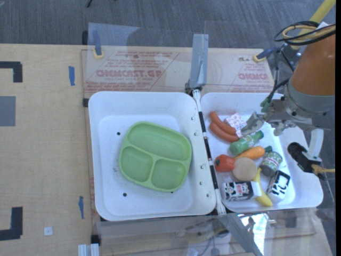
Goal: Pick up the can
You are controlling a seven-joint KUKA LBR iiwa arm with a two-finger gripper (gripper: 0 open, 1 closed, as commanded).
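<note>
The can [271,164] is small, with a silver top and a green and white label. It stands in the right bin [311,196], near the middle right, between an orange carrot [249,153] and a black and white carton [280,184]. My gripper [252,124] hangs over the upper part of that bin, just above a green bottle [246,142] and right of two sausages [222,127]. It sits up and to the left of the can and is apart from it. Nothing shows in its grasp.
The right bin also holds a red pepper [224,163], a round bun [245,169], a small milk carton [237,190] and a banana [261,192], all crowded around the can. A green divided plate [154,156] lies in the left bin [106,116].
</note>
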